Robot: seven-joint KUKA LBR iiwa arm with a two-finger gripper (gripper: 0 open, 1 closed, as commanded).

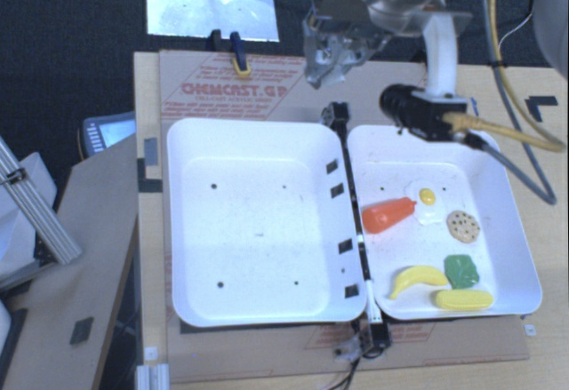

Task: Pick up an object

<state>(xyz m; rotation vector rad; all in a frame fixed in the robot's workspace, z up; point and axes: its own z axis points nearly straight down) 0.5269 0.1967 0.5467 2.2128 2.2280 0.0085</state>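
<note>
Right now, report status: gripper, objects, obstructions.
Gripper high above bench, behind the bins. Carrot, fried egg, cookie, banana in right bin, untouched. Nothing blocking them.

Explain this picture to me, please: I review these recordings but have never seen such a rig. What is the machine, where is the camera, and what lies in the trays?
One camera looks down at a slant on a bench. The grey machine at the top is a robot arm reaching in from the right; its grasping tool hangs above the bench behind the bins, with nothing visibly in it. Two shallow white bins sit side by side. The left bin shows bare floor. The right bin holds toy foods: an orange carrot, a fried egg, a cookie, a banana, a green piece and a yellow piece. The job is to pick one up; none is lifted yet.
</note>
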